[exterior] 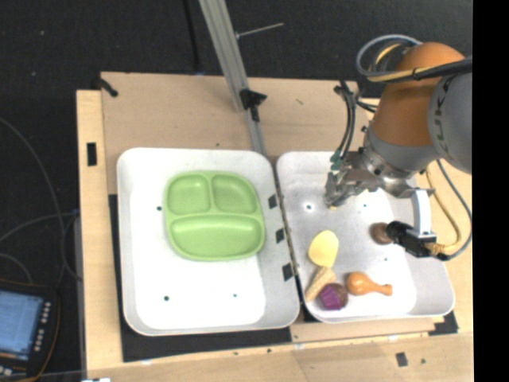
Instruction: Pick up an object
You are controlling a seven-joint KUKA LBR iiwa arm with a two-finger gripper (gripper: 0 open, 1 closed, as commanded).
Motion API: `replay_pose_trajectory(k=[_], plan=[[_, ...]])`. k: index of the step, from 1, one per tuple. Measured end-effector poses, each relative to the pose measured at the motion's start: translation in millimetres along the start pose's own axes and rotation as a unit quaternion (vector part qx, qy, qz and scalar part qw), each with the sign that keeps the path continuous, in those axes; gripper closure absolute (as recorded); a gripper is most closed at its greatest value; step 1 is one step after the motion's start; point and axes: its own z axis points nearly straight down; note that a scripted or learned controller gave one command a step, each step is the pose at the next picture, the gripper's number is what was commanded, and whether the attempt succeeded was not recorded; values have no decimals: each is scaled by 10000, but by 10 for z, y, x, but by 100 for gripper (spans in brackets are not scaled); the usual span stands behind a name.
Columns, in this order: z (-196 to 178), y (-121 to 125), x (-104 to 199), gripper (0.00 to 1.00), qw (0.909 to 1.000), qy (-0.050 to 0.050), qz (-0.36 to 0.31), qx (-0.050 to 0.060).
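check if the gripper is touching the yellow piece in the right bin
Apart. The camera view shows bare white bin floor between the gripper and the yellow piece.

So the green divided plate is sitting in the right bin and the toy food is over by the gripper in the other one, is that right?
Not quite. The camera view shows the green divided plate in the left bin, not the right one. The toy food does lie in the other bin, the right bin, where the gripper hovers.

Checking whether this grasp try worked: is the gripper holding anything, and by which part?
Nothing is held. The gripper hangs over a bare patch of the right bin, apart from the yellow piece and other toys.
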Motion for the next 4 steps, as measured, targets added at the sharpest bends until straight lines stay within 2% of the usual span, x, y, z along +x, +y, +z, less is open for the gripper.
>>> replay_pose_trajectory(k=[1,2,3,4], plan=[[-139,62,561,100,10000,4,-9,-7],[-26,146,1102,100,10000,0,-4,6],[-179,118,1595,100,10000,5,-6,1],[-184,149,1629,100,10000,-7,14,3]])
